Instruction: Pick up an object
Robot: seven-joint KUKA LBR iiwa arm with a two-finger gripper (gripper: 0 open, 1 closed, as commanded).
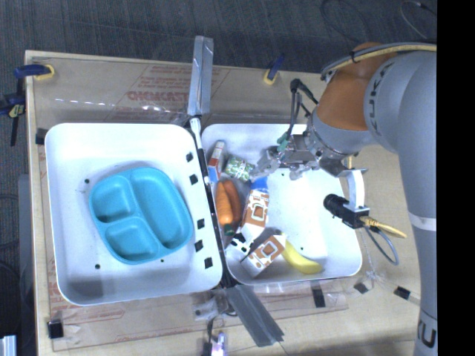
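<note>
A blue sectioned tray [139, 213] lies in the left white bin [67, 273]. Blue clamps [33, 71] grip the bench's far left corner [44, 61].

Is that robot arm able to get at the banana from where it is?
Probably yes. The banana lies at the right bin's near edge with nothing on top, and the gripper hangs over the same bin.

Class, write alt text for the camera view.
A grey arm's gripper hovers in the right bin over a carrot, banana and small cartons. The left bin holds a blue tray.
</note>
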